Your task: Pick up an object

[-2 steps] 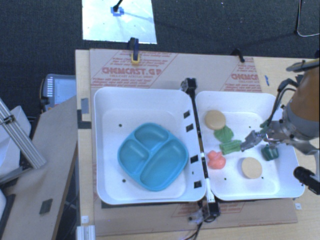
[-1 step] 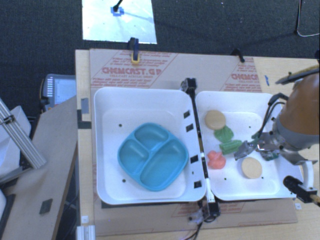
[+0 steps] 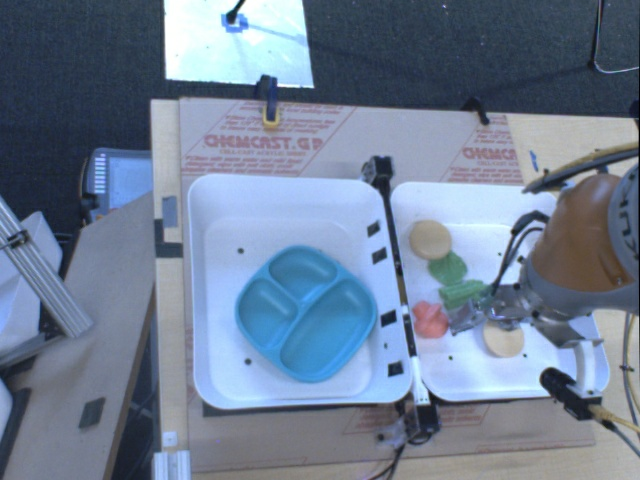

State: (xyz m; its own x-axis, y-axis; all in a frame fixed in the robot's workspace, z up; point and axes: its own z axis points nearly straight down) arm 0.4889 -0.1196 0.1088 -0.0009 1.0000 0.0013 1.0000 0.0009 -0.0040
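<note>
In the right bin (image 3: pixel 560 208) lie several small toy foods. A tan round piece (image 3: pixel 431 237) is at the back left, with a light green piece (image 3: pixel 448 267) just in front of it. A darker green piece (image 3: pixel 461 292) lies beside a red-pink piece (image 3: pixel 429 318), and a pale yellow disc (image 3: pixel 503 341) sits nearer the front. My gripper (image 3: pixel 468 315) is down low in this bin, between the red-pink piece and the yellow disc, right below the dark green piece. Nothing is visibly lifted off the bin floor.
The left bin (image 3: pixel 215 268) holds a blue divided plate (image 3: pixel 304 311). A black-clipped divider (image 3: pixel 391 268) runs between the bins. The orange-banded wrist (image 3: pixel 585 248) hangs over the right bin's right half. A cardboard sheet (image 3: pixel 300 138) lies behind the bins.
</note>
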